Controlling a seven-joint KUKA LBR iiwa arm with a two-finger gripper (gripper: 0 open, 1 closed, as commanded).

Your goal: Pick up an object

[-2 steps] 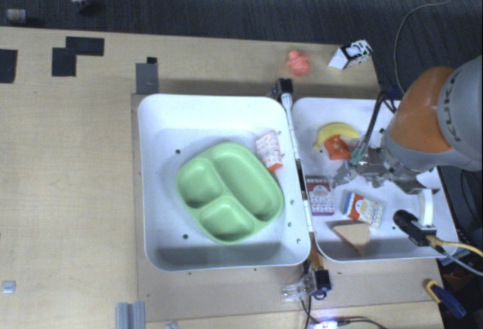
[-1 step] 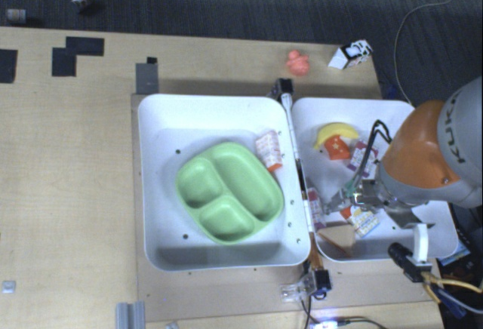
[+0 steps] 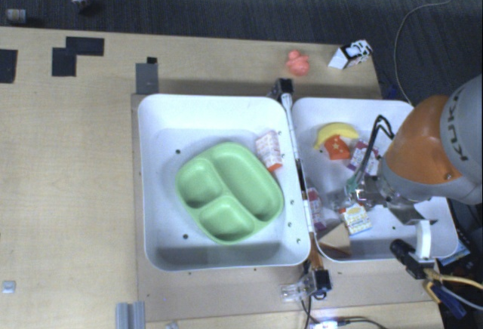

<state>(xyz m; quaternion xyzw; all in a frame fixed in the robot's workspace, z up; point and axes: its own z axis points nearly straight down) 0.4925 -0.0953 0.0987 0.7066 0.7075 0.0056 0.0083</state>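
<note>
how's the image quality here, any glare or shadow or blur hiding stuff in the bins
Camera view: soft, even overhead light. The white left bin shows mild shadow along its near wall; the green divided plate reads clearly with little glare. The right bin is less legible: its small items look blurry, and the arm covers part of it.

One fixed camera looks down at a slant on the bench and both bins.
</note>
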